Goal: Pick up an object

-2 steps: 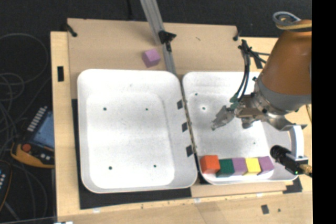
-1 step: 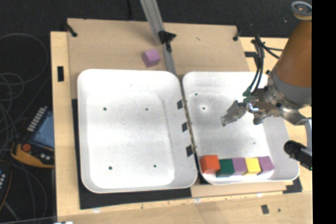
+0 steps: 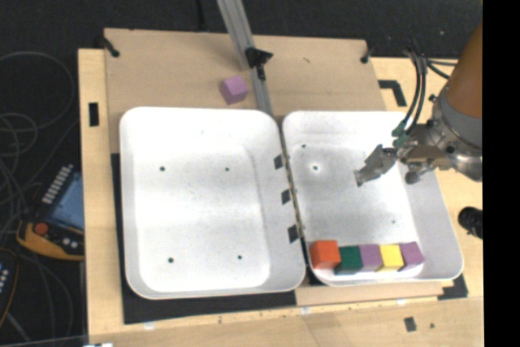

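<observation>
Along the front wall of the right bin (image 3: 422, 199) sits a row of small cubes: an orange cube (image 3: 326, 253), a green cube (image 3: 350, 258), a purple cube (image 3: 370, 257), a yellow cube (image 3: 392, 257) and another purple cube (image 3: 412, 253). My gripper (image 3: 372, 166) hangs over the middle of the right bin, well behind that row, with nothing visible between its fingers. A further purple cube (image 3: 234, 89) lies on the bench behind the left bin (image 3: 138, 175).
A slanted metal pole (image 3: 231, 8) rises from the bench behind the bins. Black clips (image 3: 288, 195) sit along the divide between the two bins. Cables and a handheld device (image 3: 57, 211) lie left of the bench.
</observation>
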Action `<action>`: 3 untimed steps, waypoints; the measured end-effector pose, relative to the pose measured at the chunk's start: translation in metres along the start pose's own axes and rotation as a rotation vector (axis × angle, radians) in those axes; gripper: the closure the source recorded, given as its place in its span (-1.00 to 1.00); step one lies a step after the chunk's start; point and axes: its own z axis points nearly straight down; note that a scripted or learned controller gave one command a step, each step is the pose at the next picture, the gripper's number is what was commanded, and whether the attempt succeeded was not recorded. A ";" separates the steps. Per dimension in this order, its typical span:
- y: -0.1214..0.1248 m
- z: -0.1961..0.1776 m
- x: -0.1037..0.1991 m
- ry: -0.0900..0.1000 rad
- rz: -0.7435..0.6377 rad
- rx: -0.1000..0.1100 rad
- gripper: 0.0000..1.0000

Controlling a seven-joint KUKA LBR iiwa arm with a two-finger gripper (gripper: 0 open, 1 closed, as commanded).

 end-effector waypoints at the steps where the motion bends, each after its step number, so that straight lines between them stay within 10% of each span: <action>1: -0.001 0.057 -0.008 0.001 0.005 0.008 -1.00; 2: 0.004 0.217 -0.050 0.001 0.005 0.012 -1.00; 3: 0.000 0.075 -0.086 -0.003 0.006 -0.005 -1.00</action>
